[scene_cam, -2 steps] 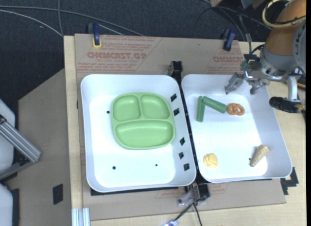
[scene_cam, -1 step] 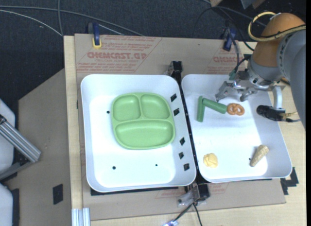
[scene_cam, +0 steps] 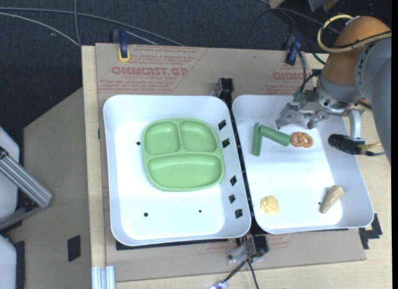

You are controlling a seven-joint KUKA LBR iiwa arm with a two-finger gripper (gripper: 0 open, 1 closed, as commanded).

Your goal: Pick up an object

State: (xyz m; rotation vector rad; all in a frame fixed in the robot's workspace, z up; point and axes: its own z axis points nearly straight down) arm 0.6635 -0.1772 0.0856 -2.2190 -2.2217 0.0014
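The gripper [scene_cam: 303, 115] hangs over the far part of the right bin [scene_cam: 348, 176], its metal fingers spread apart and pointing down, with nothing between them. Just in front of them lie the likeliest things to pick: a small brown pretzel [scene_cam: 301, 139] touching the end of a green L-shaped piece [scene_cam: 266, 137]. Further out in the same bin sit a yellow lump [scene_cam: 269, 204] and a pale cone-like item [scene_cam: 331, 198] near the front edge, well apart from the fingers. The left bin [scene_cam: 124, 176] holds a green divided plate [scene_cam: 183, 155].

The risk, as I judge it, is that the pretzel and the green piece lie so close that closing fingers could nudge one aside or pinch both badly; the pretzel is also flat and low, easy to slide over.

The fingertips blur against the white bin, so their height above the floor is hard to read.
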